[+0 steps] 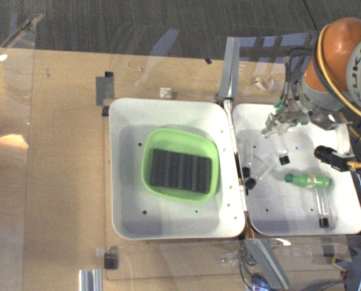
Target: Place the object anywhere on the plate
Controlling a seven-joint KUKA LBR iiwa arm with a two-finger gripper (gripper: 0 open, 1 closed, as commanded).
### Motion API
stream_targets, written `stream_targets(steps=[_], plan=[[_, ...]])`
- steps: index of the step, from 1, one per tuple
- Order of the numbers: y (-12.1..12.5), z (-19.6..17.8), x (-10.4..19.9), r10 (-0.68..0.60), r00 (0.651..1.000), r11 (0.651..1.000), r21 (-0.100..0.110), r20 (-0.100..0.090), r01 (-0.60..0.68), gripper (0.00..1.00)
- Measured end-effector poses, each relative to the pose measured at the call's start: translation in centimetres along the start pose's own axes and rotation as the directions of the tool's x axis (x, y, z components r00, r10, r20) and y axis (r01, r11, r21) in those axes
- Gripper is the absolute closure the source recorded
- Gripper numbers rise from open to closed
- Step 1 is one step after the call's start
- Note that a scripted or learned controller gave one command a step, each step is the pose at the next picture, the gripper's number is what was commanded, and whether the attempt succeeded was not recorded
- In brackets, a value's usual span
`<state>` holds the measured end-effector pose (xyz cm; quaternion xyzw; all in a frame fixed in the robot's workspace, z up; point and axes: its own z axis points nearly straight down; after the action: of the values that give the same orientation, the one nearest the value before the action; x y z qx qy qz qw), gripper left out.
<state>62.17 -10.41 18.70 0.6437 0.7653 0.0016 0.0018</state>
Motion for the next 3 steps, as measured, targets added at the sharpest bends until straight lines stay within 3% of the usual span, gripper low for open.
stream_targets(steps=[1, 2, 3], plan=[[-0.58, 0.14, 6.95, -0.063, 0.998, 0.998, -0.001, 0.0, 0.063, 1.0], [-0.59, 0.13, 6.9, -0.062, 0.998, 0.998, -0.001, 0.0, 0.062, 0.0], [-0.59, 0.13, 6.9, -0.062, 0.998, 0.998, -0.001, 0.0, 0.062, 0.0]])
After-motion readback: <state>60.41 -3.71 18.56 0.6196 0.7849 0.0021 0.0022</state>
